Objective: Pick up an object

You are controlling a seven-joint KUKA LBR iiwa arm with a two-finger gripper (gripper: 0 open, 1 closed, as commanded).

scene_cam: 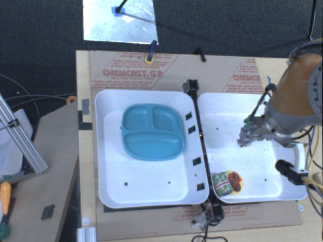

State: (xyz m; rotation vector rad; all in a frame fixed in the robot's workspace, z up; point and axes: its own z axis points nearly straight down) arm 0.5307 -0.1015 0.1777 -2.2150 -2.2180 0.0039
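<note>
Hanging over your right bin [282,188], the pincer [246,137] grips nothing; you cannot tell how its tips stand. Your small red and green toy [226,182] lies near that bin's front left corner. A blue plate [152,131] sits in the left bin [108,150].
</note>
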